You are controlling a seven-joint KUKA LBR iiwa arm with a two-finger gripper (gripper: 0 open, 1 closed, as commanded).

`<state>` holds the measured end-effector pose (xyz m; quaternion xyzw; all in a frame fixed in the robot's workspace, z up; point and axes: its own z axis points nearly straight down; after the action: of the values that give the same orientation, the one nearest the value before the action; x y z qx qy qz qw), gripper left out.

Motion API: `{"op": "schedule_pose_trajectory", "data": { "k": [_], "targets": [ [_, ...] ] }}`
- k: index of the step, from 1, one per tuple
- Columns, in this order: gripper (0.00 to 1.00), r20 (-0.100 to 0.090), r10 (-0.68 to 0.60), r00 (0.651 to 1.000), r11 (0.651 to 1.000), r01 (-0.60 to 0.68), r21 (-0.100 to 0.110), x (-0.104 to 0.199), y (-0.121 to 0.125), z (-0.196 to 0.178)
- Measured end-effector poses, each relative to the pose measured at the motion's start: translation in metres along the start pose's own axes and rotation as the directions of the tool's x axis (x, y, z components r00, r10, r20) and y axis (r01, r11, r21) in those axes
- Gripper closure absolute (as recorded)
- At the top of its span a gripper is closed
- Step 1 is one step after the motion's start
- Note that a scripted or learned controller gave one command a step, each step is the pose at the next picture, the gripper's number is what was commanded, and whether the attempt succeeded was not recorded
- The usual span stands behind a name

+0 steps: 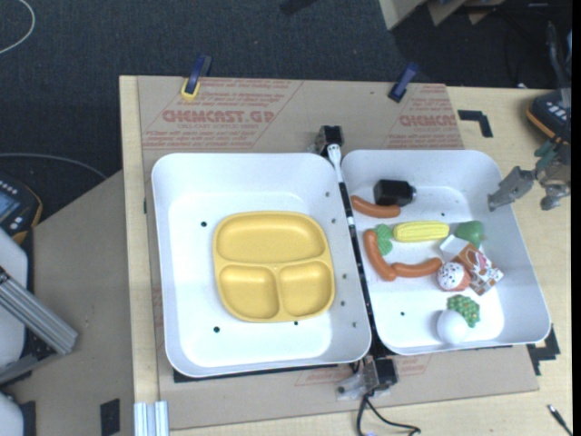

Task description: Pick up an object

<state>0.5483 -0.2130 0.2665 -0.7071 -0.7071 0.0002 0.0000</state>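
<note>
camera view: slanted look down on a cardboard-topped bench (272,107) that bears two shallow white bins side by side.
left bin (182,243): holds a yellow plastic divided plate (272,264), lying flat near the bin's middle.
right bin (517,271): holds the small things, gathered from its far left corner towards its near right corner.
far left corner: a small black block (394,191), and just beside it an orange toy sausage (375,209).
middle: a yellow toy corn cob with green leaves (423,232), and a longer curved orange sausage (399,263) just nearer the camera.
right of middle: a white ball with red dots (449,276), touching a small red-and-white printed packet (478,269).
near right corner: a white round piece topped with green (458,320).
gripper (528,189): grey two-finger tool at the right bin's far right edge, above the rim; its fingers look spread, with nothing between them.
step in hand: approach, it seems; nothing is grasped yet, and every object lies in the bin.
next move: i judge it must travel inward over the bin, choose one piece and descend with the fingers astride it; the sausage by the far left corner and the white-and-green piece stand freer than the crowded cluster.
</note>
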Motion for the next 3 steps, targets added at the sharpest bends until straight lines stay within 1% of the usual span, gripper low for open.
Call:
{"op": "schedule_pose_trajectory", "data": {
  "k": [1,2,3],
  "targets": [
    [0.0,-0.003,0.001,1.0,1.0,-0.001,0.007,-0.006,0.0,0.061],
    [0.0,-0.002,0.0,1.0,1.0,0.0,0.005,-0.01,0.003,0.105],
    [0.0,-0.004,0.0,1.0,1.0,0.0,0.007,0.001,-0.001,0.16]
  ]
}}
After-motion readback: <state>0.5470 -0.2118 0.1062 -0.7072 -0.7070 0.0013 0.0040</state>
